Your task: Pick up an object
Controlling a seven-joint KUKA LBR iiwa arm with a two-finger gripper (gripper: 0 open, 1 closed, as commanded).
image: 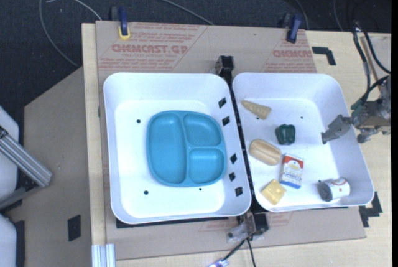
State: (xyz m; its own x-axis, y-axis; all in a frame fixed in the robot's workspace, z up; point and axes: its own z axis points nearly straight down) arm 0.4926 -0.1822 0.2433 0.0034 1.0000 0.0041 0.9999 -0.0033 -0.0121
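Our claw (331,130) sits at the right edge of the right white bin (323,82), low over its rim, and we cannot tell how it is set from this angle; nothing shows in its grasp.

Any item in that bin would serve, and we judge the nearest to be the small grey-and-white cup-like object with a red mark (334,188), lying on its side in the bin's near right corner. Next in reach is the dark green pepper-shaped toy (285,132), alone near the middle of the bin floor. The tan bread-roll-shaped piece (265,152) lies toward the bin's left side, the small red-and-white carton (291,171) just beside it toward the near edge, and the yellow cheese-like wedge (272,192) at the near edge. A pale wedge-shaped piece (256,109) rests toward the far left.

To do this step well, we would favour the green toy: open floor surrounds it, so a straight descent should meet nothing else. The corner object looks riskier, since the sloping bin walls crowd it on two sides.

The left white bin (118,135) carries a blue sectioned plastic tray (185,147) at its centre, well apart from our work.
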